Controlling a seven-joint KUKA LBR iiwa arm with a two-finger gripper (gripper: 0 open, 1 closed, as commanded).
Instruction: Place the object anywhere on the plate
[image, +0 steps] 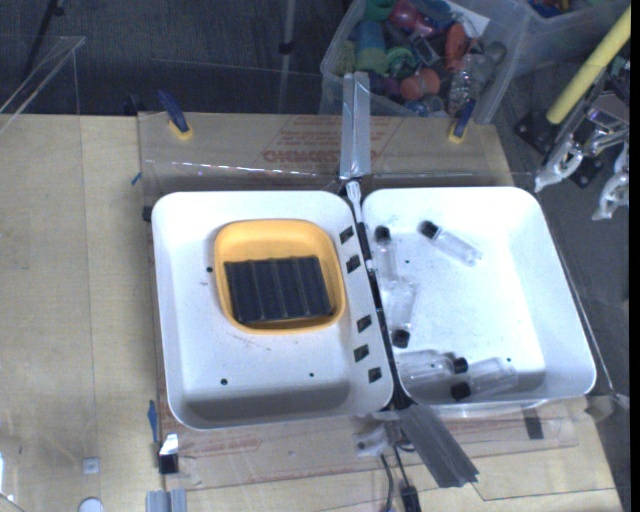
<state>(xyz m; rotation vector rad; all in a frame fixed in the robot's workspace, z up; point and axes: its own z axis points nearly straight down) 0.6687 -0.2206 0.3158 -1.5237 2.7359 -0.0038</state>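
The clear black-capped plastic vial (447, 242) is parked right of the orange square plate (228, 245), slanted; tool grip can't be told tbh.

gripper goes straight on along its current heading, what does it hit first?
Probably the right bin's rim at its far right corner. The gripper hangs just outside that corner, seemingly pointing down and left. Depth is unclear, so it might pass beside the rim.

Tool (574, 158) at view's upper right
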